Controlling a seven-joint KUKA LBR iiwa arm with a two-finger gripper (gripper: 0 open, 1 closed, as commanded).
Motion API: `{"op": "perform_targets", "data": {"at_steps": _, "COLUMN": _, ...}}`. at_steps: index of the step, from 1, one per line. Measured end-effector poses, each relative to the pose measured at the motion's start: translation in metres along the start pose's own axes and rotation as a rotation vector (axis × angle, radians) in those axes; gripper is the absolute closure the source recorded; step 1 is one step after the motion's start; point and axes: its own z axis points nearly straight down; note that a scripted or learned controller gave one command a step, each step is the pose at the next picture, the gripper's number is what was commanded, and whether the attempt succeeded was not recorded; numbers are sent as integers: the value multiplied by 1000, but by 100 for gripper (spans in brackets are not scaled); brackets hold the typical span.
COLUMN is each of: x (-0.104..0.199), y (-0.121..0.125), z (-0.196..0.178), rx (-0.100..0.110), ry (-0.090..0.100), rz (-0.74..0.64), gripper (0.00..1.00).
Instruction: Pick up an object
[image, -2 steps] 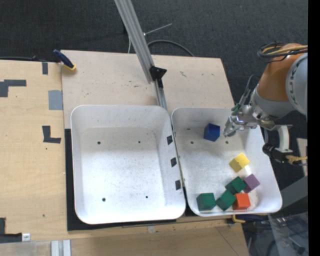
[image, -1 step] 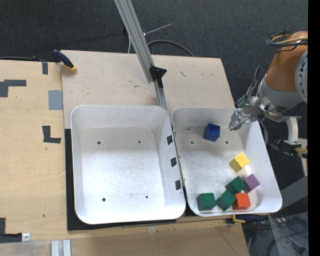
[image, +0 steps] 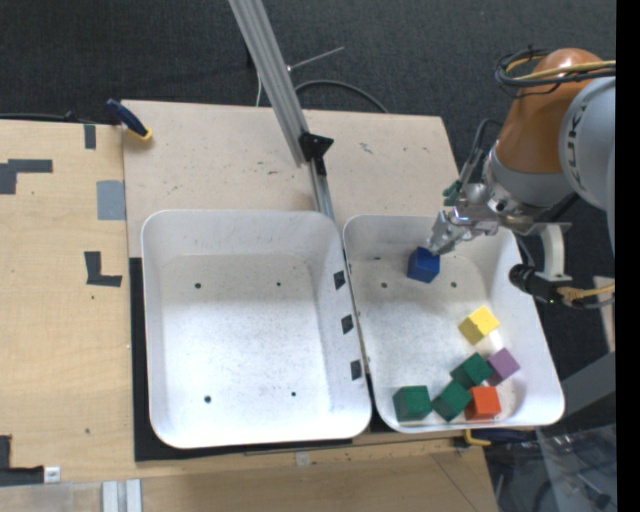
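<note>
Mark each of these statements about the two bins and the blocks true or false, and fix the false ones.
1. The blue block lies in the right bin. True.
2. The yellow block lies in the left bin. False: it lies in the right bin.
3. The gripper is over the right bin, close above the blue block. True.
4. The orange block sits in the right bin's far corner. False: it sits near the front edge, among the green blocks.

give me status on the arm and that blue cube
Tool low in right bin, above blue cube. Grasp not confirmed. Other blocks clustered at near corner, out of the way.
</note>
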Motion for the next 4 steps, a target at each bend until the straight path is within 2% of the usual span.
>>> {"op": "perform_targets", "data": {"at_steps": 1, "x": 60, "y": -3, "z": -12, "rx": 1, "ry": 1, "rz": -1, "gripper": 100}}
{"op": "perform_targets", "data": {"at_steps": 2, "x": 106, "y": -7, "z": -18, "rx": 2, "ry": 1, "rz": 0, "gripper": 100}}
{"op": "perform_targets", "data": {"at_steps": 4, "x": 216, "y": -30, "z": -19, "rx": 2, "ry": 0, "rz": -1, "gripper": 100}}
